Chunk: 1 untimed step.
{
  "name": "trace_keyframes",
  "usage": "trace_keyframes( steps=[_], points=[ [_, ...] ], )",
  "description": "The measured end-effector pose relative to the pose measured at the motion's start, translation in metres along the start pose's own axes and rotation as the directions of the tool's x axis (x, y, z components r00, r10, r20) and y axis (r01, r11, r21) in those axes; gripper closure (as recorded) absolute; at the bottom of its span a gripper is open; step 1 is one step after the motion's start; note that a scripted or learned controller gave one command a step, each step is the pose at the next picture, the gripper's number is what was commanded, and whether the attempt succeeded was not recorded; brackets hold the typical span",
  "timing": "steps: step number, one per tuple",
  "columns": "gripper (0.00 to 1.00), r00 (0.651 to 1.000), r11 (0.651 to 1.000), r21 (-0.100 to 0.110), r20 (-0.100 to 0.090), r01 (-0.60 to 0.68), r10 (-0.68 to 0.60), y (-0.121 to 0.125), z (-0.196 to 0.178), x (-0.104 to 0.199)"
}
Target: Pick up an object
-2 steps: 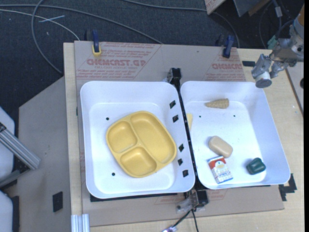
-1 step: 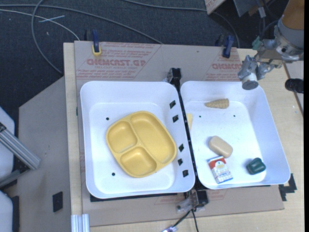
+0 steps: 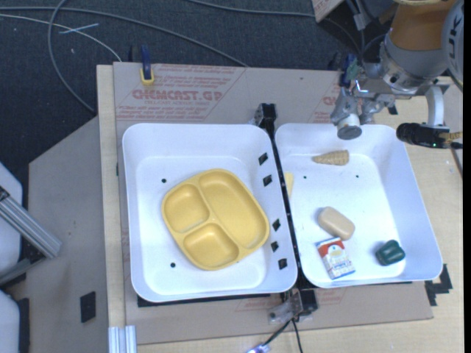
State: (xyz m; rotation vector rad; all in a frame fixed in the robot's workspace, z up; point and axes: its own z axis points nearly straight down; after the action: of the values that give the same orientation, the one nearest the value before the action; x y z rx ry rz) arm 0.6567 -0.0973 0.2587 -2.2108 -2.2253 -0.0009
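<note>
Right, nothing's held: the objs all lie in the right bin (image 3: 412,197). Taking the tan oval soap-like block (image 3: 336,222) near that bin's middle as landmark: a small red-and-white carton (image 3: 335,258) sits just below it, almost touching; a dark green rounded obj (image 3: 390,253) lies to its lower right, near the bin's corner; a tan cone-shaped piece (image 3: 330,157) lies on its side well above it, toward the bin's far wall. The gripper (image 3: 349,129) hangs farther up still from the block, just above the cone, over the far rim of the bin, w/ nothing seen between its tips; can't tell if the fingers are apart or together. Left of the block, across the bin divider, the left bin (image 3: 140,197) holds a yellow 3-compartment tray (image 3: 214,218), lying flat and turned at an angle.
</note>
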Motion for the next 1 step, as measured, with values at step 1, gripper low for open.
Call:
trace_keyframes(
  steps=[1],
  points=[
    [1.0, 1.0, 1.0, 0.0, 0.0, 0.0, 0.0, 0.0035, 0.0145, 0.06]
  ],
)
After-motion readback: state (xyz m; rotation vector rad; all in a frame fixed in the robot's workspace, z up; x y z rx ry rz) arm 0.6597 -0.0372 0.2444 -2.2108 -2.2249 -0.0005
